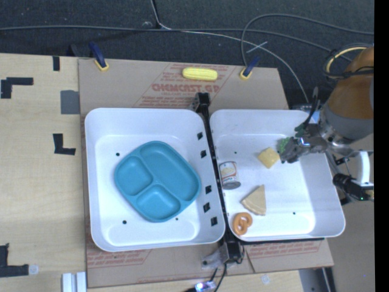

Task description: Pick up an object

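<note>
1. The left bin point(97, 132) is a shallow white tray on the cardboard-covered bench point(121, 84). A blue divided plate point(157, 180) with three compartments lies flat near its middle, tilted slightly so one corner points toward 5 o'clock.

2. On the cardboard beyond the bins, at 12 o'clock from the seam between them, lies a yellow corn cob point(199, 73). It rests on its side, well apart from both bins.

3. A black divider strip point(209, 163) runs between the two bins from the far edge to the near one.

4. The right bin point(322, 218) holds the loose objects. A small can point(229, 174) sits just beside the divider at the bin's 9 o'clock side. At 5 o'clock from the can lies a tan wedge point(255, 200), like a slice of bread or pie. At 7 o'clock from the wedge, near the bin's front left corner, lies an orange pretzel point(242, 223).

5. A pale yellow chunk point(268, 157) lies at 12 o'clock from the wedge, in the far half of the bin.

6. The gripper point(288, 149) sits just beside the yellow chunk, at its 3 o'clock, low over the bin floor. Something green shows at its tip, but whether the claw is apart or together I cannot tell, nor whether anything is clamped in it.

7. The grey arm point(349, 117) with its orange band reaches in from 3 o'clock, over the bin's right rim.
</note>
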